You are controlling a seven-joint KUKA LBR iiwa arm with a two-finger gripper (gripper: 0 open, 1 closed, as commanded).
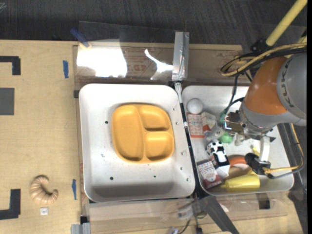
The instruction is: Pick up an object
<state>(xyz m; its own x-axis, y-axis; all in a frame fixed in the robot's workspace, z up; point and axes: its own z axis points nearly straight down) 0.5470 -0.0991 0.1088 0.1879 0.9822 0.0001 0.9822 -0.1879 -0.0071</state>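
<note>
A yellow object is located in the right bin, against the near wall. Its long axis runs left to right, parallel to that wall, so little room is left on its near side. An orange item and a black-and-white item are packed just behind it, with a printed card at its left end.

The gripper is positioned over this cluster, lowered into the bin. Whether it is spread or closed cannot be determined, and nothing is seen held in it. Bare floor is available toward the bin's right wall.

Farther back, a red-and-white packet and a white ball are placed along the dividing wall.

The left bin is occupied by a yellow divided tray, with open margin on all sides.
</note>
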